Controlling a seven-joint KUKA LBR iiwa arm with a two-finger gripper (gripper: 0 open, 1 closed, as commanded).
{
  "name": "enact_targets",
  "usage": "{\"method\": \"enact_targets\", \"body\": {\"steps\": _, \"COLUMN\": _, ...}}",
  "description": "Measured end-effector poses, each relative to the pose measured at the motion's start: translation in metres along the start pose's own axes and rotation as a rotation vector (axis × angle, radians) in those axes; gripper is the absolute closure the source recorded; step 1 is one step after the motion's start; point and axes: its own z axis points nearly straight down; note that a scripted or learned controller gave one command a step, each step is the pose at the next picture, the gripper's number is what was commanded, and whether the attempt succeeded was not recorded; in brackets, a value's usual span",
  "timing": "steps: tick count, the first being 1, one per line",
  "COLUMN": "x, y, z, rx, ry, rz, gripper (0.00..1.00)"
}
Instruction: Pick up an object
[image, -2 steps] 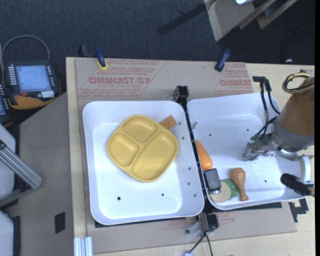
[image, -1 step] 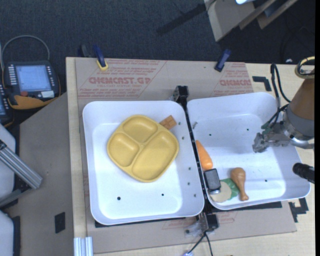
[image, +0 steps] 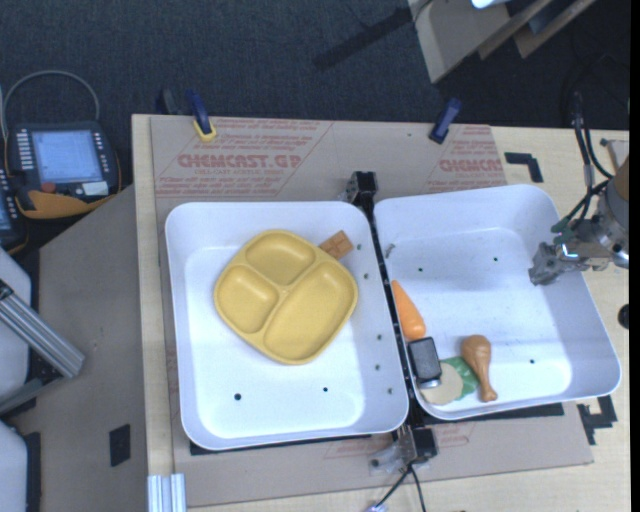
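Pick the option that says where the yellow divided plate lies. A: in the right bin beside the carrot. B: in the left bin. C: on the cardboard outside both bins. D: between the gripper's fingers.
B: the yellow divided plate lies flat inside the left bin, while the carrot lies in the right bin and the gripper is over that bin's right rim.

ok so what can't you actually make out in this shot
- Tool, camera view: small and blurred at the right bin's far rim; its state is unreadable.
- Arm: cut off by the right edge.
- Brown block: mostly hidden under the yellow plate.
- Pale green disc: partly covered by the black box and drumstick.
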Motion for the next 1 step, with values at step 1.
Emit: {"method": "enact_targets", "body": {"steps": 1, "x": -0.0041, "y": -0.0049, "z": -0.0613, "rx": 0.000, "ry": 0.000, "rz": 0.000, "gripper": 1.00}}
